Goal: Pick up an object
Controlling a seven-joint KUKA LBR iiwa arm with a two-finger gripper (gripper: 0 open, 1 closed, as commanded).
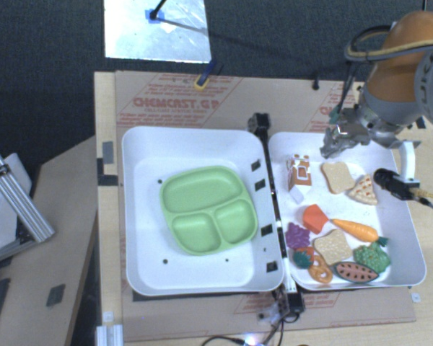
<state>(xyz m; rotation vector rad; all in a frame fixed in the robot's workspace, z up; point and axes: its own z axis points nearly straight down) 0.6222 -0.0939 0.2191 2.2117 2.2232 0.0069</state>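
While my arm reaches in over the counter's far right corner, its pincer hangs above the far edge of the right bin, and I cannot tell from this slant whether it is released or clenched. Nothing shows between its tips.

Toy food lies scattered in that bin. Nearest the pincer, a slice of bread sits just beside a pizza wedge. Toward the bin's left wall I see a small white and orange carton. Nearer the middle, an orange block lies beside a carrot, with purple grapes close to the left wall. Along the near edge are a second bread slice, a pretzel, a reddish oval piece and a green broccoli, all crowded together.

In the left bin, a green divided plate rests flat near the centre.
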